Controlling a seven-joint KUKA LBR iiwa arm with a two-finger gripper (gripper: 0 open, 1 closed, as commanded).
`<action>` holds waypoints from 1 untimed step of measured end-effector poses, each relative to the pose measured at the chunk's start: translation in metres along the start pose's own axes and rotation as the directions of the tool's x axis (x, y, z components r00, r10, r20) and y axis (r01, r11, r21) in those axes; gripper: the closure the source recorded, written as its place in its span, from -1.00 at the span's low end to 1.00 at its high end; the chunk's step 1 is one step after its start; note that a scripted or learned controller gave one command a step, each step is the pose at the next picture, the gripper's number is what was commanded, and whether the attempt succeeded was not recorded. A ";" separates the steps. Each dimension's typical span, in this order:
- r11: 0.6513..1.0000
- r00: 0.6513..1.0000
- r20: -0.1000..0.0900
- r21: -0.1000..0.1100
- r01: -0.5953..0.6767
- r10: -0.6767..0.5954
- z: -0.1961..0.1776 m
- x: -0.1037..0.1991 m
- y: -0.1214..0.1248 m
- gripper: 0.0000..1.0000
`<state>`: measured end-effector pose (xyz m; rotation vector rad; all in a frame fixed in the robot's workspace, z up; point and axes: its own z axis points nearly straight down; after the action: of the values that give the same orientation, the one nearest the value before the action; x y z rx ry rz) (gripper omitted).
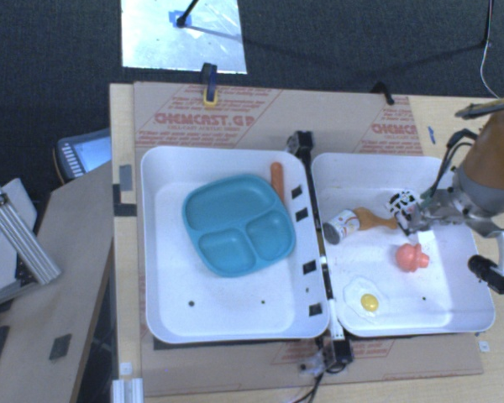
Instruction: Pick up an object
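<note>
At the right of the frame, inside the right bin [466,313], the gripper [416,222] hangs low between a black-and-white ball [401,201] and a pink rounded toy [412,258] (whether it is open or closed I cannot tell). Nothing looks lifted; grasp and raise remain. A glossy fried egg [364,296] lies below, and a smooth compartmented teal plate [238,224] fills the left bin [164,309].

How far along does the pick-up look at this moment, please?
Done: the arm has reached into the right bin, and its claw sits low among the toys, between the black-and-white ball and the pink toy. In hand: nothing visibly; whether the claw grips anything cannot be told. Left: a secure grasp and a lift. The fried egg and small can lie untouched.
</note>
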<state>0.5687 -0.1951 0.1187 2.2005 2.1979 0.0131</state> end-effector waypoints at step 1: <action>1.000 1.000 -0.014 0.022 0.005 -0.005 -0.044 -0.002 0.005 1.00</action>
<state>0.5723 -0.1960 0.1625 2.2129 2.2219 0.0042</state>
